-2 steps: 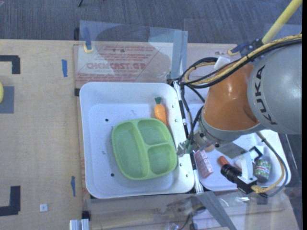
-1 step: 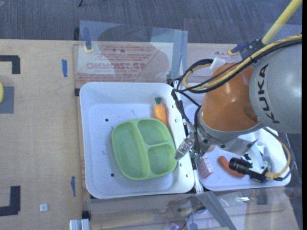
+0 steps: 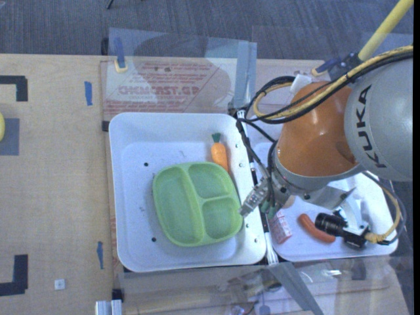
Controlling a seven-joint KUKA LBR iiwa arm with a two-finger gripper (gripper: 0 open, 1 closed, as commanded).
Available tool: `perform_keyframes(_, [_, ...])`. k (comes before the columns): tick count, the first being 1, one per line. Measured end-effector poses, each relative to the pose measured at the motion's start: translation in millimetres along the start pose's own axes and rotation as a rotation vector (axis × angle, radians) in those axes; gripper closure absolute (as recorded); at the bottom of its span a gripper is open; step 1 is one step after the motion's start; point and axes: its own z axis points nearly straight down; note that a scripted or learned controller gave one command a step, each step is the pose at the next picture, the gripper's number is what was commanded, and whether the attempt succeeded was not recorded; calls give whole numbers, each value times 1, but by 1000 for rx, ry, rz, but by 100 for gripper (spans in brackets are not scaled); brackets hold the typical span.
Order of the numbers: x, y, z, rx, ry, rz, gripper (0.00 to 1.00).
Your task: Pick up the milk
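Gripper (image 3: 253,202) placement is seen low over the seam where the two white bins meet, just above the right edge of the left bin (image 3: 125,176) and beside the green divided plate (image 3: 197,203). How far it is opened cannot be told from this slant, and nothing is seen to be held in it. The milk (image 3: 281,227), taken to be the small pinkish carton, is found lying in the right bin (image 3: 298,243), close to that bin's left wall and just beside the gripper. A red sausage (image 3: 316,230) is laid near the carton but apart from it, and a carrot (image 3: 219,153) is set in the left bin at the plate's far rim; neither belongs to the task. The carton is judged awkward to grasp, since little room is left on the wall side. The arm (image 3: 315,136) is reached in from the right and bent steeply down, its orange band turned up toward the camera, so that much of the right bin is covered; the wrist is angled leftward toward the dividing walls
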Motion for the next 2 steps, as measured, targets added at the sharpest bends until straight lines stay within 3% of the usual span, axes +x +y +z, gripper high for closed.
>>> perform_keyframes(1, [-1,1,-10,-4,-2,2,100])
perform_keyframes(2, [35,37,-15,0,-2,149,100])
